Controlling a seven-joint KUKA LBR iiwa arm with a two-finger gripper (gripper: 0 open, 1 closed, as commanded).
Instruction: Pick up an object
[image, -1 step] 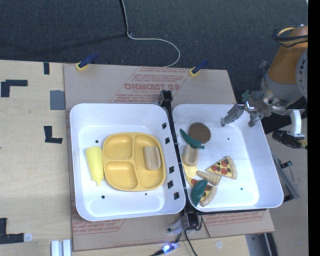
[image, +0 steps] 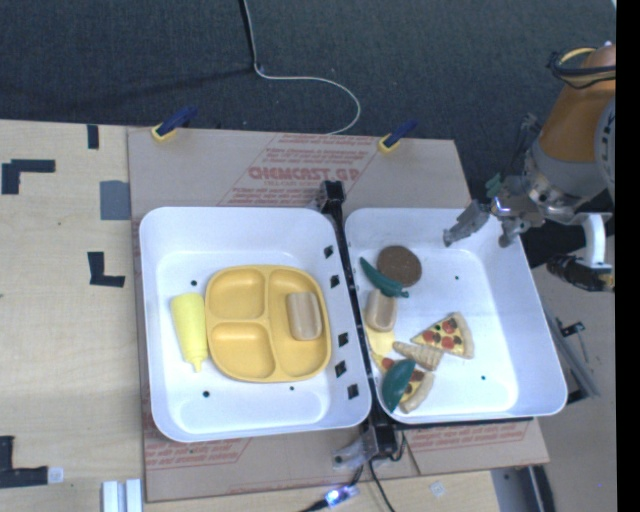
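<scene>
My gripper (image: 479, 235) hangs over the far right part of the right bin (image: 520, 330), its two fingers spread open with nothing between them. Down-left of it lies a round brown patty (image: 400, 263), apart from the fingers. A dark green piece (image: 384, 281) and a tan cylinder (image: 380, 311) lie by the bin's left wall. Nearer the front are a pizza slice (image: 446, 336), a tan wedge (image: 415, 353) and a green leaf shape (image: 398, 378).
The left bin (image: 170, 250) holds a yellow divided plate (image: 250, 340) with a tan block (image: 304, 315) in one compartment, and a yellow corn-like piece (image: 188, 327) beside it. A black divider (image: 345, 290) runs between the bins. A white cable (image: 310, 80) lies behind them.
</scene>
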